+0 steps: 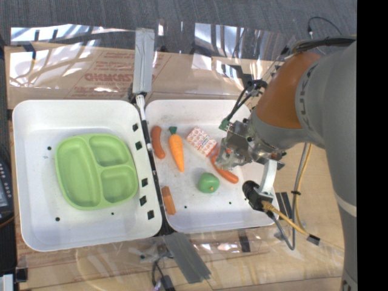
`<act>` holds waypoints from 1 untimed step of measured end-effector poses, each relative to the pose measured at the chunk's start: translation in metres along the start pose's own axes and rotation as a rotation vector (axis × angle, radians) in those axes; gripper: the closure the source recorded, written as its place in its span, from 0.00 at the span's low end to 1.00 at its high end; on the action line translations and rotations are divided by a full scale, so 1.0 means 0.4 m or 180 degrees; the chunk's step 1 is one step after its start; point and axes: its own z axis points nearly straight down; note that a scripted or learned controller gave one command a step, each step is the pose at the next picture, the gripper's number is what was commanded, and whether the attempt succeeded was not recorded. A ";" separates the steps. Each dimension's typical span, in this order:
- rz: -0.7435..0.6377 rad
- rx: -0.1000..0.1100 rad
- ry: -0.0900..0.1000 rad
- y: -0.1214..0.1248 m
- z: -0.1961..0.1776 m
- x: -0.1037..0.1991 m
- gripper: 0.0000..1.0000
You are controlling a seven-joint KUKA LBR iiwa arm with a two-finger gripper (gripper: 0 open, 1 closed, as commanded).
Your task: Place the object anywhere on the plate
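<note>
Camera view: claw [229, 157], grip state unclear, sits over the red sausage [227, 174] beside the green apple [208, 182].

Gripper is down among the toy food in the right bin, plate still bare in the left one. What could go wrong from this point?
The gripper sits over a red item that touches the green apple and lies near the patterned block, so a grasp may nudge neighbours or catch two things. The green plate is in the left bin, past the divider; a weak hold could drop the item on the way.
</note>
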 end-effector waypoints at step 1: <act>-0.0325 -0.0010 0.0001 -0.043 0.021 0.178 1.00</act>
